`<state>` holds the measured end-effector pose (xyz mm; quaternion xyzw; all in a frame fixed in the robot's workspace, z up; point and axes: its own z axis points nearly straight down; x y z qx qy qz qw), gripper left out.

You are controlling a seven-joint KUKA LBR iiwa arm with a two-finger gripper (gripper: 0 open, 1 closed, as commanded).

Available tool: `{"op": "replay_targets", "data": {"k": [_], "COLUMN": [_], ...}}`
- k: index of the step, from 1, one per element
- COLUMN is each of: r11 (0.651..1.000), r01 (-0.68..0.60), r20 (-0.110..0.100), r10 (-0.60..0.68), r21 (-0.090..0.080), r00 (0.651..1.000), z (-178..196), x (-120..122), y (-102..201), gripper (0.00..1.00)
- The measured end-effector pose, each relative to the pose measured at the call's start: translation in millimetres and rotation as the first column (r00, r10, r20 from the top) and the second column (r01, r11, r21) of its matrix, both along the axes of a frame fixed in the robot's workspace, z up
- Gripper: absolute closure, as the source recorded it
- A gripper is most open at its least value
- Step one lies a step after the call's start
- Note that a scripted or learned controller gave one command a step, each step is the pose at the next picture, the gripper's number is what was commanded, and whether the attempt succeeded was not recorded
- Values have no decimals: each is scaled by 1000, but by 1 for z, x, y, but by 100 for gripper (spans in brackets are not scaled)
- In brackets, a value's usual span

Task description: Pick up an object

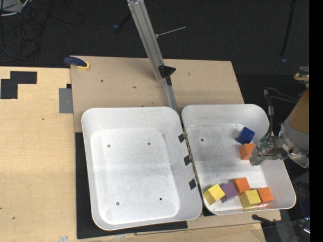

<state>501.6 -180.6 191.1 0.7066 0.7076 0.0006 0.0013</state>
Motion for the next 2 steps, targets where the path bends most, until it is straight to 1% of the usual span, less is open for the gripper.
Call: {"op": "replay_targets", "data": {"k": [1, 2], "r11": [1000, 1000], "r01": [-1, -2], "r20": [-2, -4], "r10": [1, 2], "r21": [1, 3], "r00": [1000, 1000], "z": [19, 12], "x": [0, 20], "y": [-1, 43], "gripper": [100, 100]}}
